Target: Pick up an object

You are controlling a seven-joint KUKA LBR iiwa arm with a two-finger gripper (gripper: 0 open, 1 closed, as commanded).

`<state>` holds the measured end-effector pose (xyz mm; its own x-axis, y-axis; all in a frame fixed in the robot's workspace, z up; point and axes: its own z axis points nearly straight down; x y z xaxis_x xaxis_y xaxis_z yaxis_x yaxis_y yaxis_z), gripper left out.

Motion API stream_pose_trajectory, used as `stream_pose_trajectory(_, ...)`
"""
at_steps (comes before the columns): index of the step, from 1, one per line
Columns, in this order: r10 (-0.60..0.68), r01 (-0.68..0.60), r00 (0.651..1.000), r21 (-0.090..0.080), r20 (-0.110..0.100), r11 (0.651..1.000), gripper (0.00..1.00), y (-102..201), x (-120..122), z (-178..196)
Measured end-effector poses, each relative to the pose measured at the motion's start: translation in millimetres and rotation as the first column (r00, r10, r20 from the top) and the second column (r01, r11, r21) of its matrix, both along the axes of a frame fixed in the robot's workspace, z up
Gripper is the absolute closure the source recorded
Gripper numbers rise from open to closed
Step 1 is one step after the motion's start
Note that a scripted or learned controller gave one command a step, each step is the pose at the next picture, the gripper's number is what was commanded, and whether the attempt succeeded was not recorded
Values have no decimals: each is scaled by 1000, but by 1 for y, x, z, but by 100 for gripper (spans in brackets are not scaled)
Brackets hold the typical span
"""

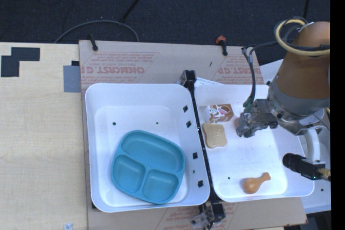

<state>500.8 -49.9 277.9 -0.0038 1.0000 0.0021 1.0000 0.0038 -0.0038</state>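
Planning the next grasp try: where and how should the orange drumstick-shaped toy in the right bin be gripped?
Probably by the drumstick toy's narrow neck, from straight above, fingers closing across it. It lies flat, bulb toward the divider, apart from the toast piece.

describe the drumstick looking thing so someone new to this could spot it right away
Look at the right white bin, the one nearer the arm. The drumstick-shaped toy lies alone near its bottom edge. It is orange-tan and bulbous with a thin handle, unlike the flat toast slice and the small printed packet higher up.
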Motion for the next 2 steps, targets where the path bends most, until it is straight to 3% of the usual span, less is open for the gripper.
stream_pose_trajectory(2,0,0,1000,-1,-1,1000,100,98,26,-19)
